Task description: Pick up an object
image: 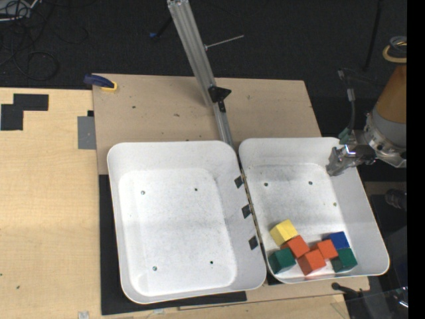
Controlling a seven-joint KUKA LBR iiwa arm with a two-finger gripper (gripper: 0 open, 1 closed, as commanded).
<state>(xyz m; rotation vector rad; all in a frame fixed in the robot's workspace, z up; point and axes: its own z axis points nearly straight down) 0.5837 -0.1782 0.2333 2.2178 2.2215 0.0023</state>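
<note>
Several small blocks lie clustered at the near end of the right bin [345,198]: a yellow block [284,231], orange blocks [298,246] [311,262] [327,249], green blocks [283,260] [344,262] and a blue block [339,239]. My gripper [337,161] hangs at the right bin's far right corner, well away from the blocks, with nothing seen between its fingers. The arm comes in from the right, its orange band near the frame edge.
The left bin [119,158] lies beside the right one, with black clips [246,210] along their shared edge. A slanted metal rail [196,52] rises behind the bins. Light wooden bench top spreads to the left.
</note>
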